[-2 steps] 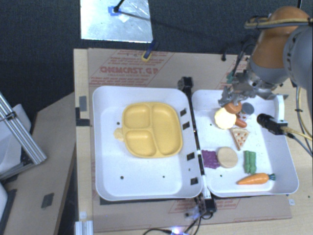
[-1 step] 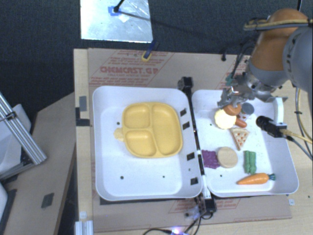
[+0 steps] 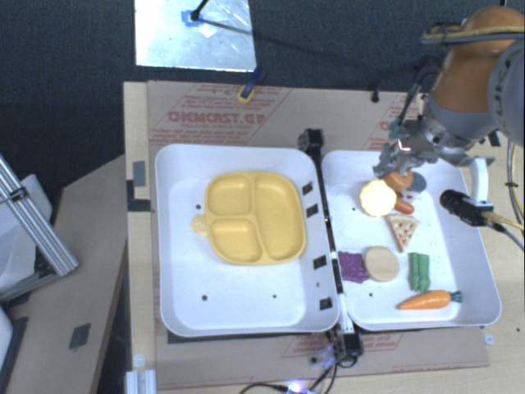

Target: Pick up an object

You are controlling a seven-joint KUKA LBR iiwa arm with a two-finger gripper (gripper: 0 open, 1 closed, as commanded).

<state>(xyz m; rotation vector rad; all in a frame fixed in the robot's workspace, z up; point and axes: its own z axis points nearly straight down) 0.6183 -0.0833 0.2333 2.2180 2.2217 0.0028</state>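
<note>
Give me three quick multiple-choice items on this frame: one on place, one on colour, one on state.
1. Where is the yellow divided tray?
A. left bin
B. right bin
C. on the cardboard outside the bins

2. What colour is the item beside the round tan disc, toward the bin divider?
A. blue
B. purple
C. red

3. How does the carrot lie?
A. held up by the gripper
B. flat on the floor of the right bin, near its front edge
C. inside the tray

Answers: 1 A, it sits in the left bin. 2 B, the purple piece touches the disc. 3 B, it lies apart from the gripper.
</note>
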